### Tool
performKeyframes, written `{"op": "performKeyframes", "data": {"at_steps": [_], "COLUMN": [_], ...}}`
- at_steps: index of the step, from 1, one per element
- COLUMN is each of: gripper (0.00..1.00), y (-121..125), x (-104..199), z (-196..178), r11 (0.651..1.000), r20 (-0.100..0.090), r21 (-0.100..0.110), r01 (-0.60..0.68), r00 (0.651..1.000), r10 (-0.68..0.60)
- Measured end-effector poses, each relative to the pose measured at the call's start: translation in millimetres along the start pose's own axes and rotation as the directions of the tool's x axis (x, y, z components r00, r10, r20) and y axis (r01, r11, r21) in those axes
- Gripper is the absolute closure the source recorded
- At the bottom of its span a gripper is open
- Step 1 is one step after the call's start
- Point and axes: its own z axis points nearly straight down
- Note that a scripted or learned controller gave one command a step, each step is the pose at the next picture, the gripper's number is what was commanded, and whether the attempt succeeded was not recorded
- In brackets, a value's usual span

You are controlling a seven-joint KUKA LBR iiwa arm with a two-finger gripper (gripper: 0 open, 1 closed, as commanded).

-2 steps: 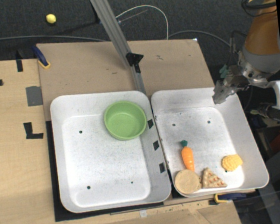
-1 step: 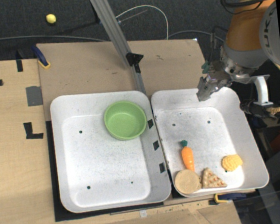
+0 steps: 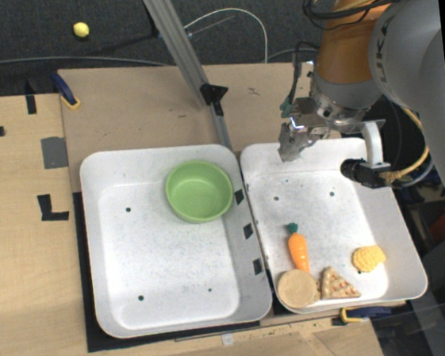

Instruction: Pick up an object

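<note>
My hand point(image 3: 292, 148), grip state unclear, hovers above the bin; toy carrot point(image 3: 297, 249) below looks light, rigid, best pinched mid-body.

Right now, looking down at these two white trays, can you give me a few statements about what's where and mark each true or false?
1. The green bowl sits in the left tray. True.
2. The carrot lies inside the bowl. False: it lies in the right tray, apart from the bowl.
3. The hand is above the right tray's far edge. True.
4. The hand holds the round cracker. False: the cracker lies at the tray's near edge, beside the pizza slice.
5. A yellow ball lies off the bench. True.
</note>
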Motion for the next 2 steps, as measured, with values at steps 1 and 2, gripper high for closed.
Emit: {"op": "performKeyframes", "data": {"at_steps": [1,2], "gripper": [1.00,1.00], "y": [11.4,29.6], "x": [42.0,96.3], "z": [2.7,-2.5], "r11": [1.000,1.000], "r20": [0.001,0.000], "r21": [-0.001,-0.002], "r01": [-0.002,0.000], "r00": [1.000,1.000], "r10": [0.002,0.000]}}
